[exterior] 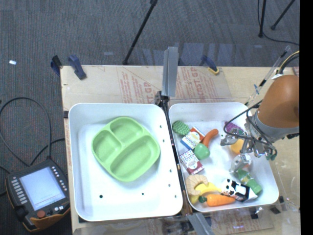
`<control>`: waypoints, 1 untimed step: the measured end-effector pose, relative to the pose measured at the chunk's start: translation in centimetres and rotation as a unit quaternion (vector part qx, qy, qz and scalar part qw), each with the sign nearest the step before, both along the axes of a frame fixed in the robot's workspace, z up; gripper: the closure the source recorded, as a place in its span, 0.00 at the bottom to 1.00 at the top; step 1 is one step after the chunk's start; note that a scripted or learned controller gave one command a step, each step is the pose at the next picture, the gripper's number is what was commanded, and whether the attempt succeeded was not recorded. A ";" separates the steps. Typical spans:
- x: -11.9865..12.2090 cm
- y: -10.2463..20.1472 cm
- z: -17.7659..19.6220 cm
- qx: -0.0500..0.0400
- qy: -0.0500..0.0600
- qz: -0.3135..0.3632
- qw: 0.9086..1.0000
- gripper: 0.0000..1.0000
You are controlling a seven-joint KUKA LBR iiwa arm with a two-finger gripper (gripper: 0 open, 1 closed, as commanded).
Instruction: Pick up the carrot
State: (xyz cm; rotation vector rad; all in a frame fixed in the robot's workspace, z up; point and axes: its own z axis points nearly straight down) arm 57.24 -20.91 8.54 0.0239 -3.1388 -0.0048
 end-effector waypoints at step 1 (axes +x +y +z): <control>0.1 5.9 0.0 0.001 0.000 0.055 0.999 0.00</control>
